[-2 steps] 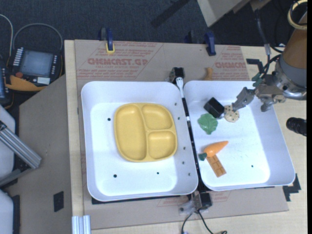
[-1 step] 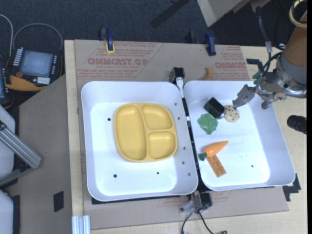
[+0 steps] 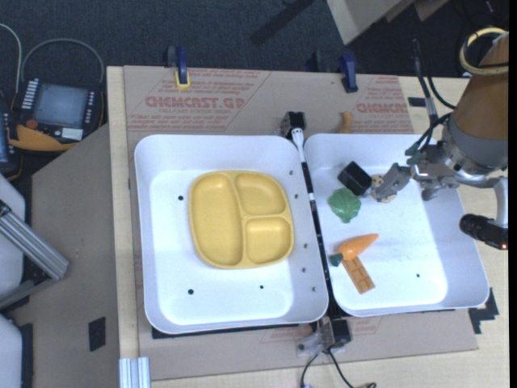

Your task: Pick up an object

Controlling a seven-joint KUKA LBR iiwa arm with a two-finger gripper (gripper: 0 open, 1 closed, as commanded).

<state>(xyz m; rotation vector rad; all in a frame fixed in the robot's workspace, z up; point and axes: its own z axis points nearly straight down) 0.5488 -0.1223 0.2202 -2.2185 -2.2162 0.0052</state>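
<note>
End effector (image 3: 388, 186) beside black block (image 3: 354, 176) (right bin (image 3: 452, 293))

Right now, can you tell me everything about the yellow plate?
The yellow plate looks like smooth plastic, a rounded square split into three sections: one big one on the left, two smaller ones on the right. All three sections look bare. It lies flat, slightly turned, near the middle of the left white bin, resting on the bin's floor. Nothing else touches it.

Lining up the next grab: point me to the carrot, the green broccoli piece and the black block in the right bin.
carrot (image 3: 359, 245): camera view, on its orange body.
green broccoli piece (image 3: 345, 205): camera view, on its top.
black block (image 3: 354, 176): camera view, on its upper face.
</note>
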